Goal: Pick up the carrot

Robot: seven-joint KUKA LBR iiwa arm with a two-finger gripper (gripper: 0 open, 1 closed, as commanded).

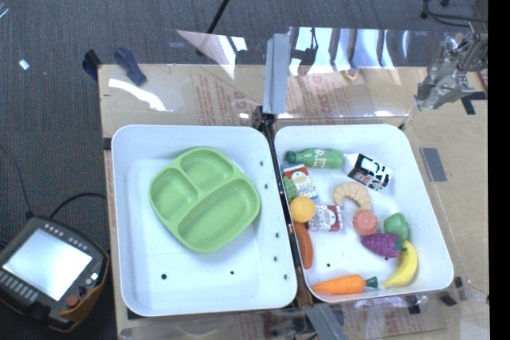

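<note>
carrot [344, 284]: right bin [422, 195], near front edge; long axis roughly parallel to that edge, green top toward the banana [405, 267], tip toward the left bin [127, 171]. left bin holds a green plate [205, 199]. worktop [191, 91]: brown board, glare along back; dark carpet beyond. hand [448, 80]: over back right corner, small, blurred; open or closed, cannot tell.

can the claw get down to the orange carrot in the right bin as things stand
Probably yes. The orange carrot with a green top lies flat near the front wall of the right white bin, nothing on top; the yellow banana lies close beside its green end.
</note>
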